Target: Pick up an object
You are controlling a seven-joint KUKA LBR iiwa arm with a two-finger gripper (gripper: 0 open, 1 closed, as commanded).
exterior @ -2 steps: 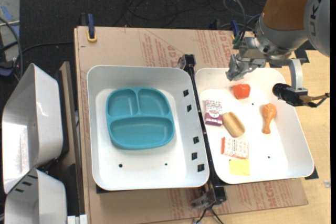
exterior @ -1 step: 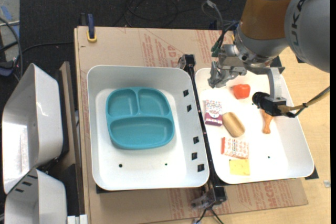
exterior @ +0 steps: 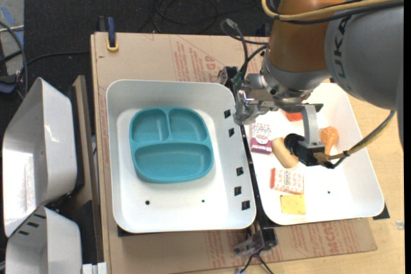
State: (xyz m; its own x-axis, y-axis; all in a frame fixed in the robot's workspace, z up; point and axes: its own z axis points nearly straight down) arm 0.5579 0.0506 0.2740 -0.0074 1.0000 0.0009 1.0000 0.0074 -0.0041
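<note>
Cardboard-topped bench (exterior: 160, 54), cable-strewn dark floor (exterior: 186, 3)

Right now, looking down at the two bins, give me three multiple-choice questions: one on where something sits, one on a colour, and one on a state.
1. Where is the divided plate?
A. left bin
B. right bin
C. on the bench outside both bins

2. What colour is the plate?
A. red
B. teal
C. yellow

3. How does the plate lie?
A. upside down
B. standing on edge
C. flat, compartments up

Answers:
1 A: it lies inside the left bin, apart from the small items in the right bin.
2 B: its whole surface is teal.
3 C: all three compartments face the camera.
</note>
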